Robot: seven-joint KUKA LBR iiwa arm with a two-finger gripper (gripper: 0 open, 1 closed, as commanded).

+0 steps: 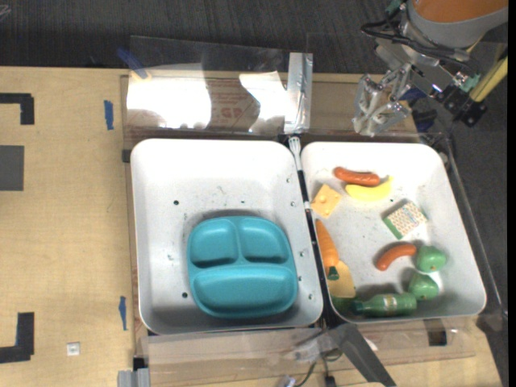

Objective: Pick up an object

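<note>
My gripper hangs above the far edge of the right bin, its fingers spread apart with nothing between them. Below it in that bin lie a red sausage, a yellow banana, a yellow cheese wedge, a small patterned box, a second sausage, an orange carrot, two green fruits and a green bottle.
The left bin holds a teal divided tray. A clear plastic sheet and a metal strip sit behind the bins. Wooden bench surface extends to the left.
</note>
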